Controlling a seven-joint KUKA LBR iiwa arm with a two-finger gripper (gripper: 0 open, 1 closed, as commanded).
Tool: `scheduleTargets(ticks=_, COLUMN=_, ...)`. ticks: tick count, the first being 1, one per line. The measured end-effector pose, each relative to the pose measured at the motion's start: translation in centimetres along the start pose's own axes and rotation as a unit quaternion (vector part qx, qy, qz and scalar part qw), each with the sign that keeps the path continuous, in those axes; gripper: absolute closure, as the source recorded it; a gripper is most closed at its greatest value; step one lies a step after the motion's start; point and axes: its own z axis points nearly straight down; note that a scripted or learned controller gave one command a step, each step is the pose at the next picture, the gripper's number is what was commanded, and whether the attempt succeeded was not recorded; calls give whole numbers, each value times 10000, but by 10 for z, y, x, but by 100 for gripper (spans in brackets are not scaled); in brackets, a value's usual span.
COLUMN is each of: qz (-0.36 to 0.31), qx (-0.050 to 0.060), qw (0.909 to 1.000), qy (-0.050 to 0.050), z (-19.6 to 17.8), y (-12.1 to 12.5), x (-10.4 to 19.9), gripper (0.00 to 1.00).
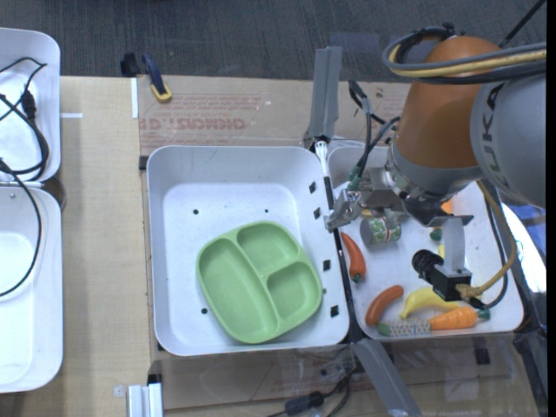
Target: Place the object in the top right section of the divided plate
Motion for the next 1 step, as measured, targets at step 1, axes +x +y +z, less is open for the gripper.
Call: scheduleTargets(ticks=1, qz=-14, qx=18, qw=10000, qy=-14, z=-8, y=0, x=-1, gripper=100)
